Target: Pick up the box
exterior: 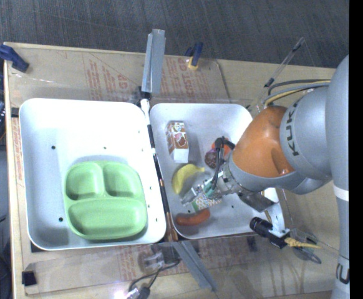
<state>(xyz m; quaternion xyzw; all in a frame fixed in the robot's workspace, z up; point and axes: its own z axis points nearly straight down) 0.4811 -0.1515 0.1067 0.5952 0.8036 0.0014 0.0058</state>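
Camera view looks down on two shallow white bins side by side on a plywood counter [244,73]; the left bin [38,129] holds a green sectioned tray [105,201] of moulded plastic, smooth and matte, with three rounded wells; the right bin [231,114] holds the clutter. The box [178,140], a small carton with a brown and white printed face, lies flat near that bin's upper left, close to the dividing wall and apart from the other things; just below it sits a yellow banana-shaped piece [184,176], and lower down a red sausage-shaped piece [193,217], both glossy like toy food; a dark round object [212,159] lies by the arm, too hidden to name. The jaws [205,192] are low over the middle of the right bin, below the box and near the banana; whether they are parted or closed I cannot tell, as the wrist and a tangle of parts cover them. By my judgement the carton is light, stiff along its edges yet easy to crush on its broad faces, and its print may be slick; pinching across the two long narrow sides, near the middle, looks the safest hold.
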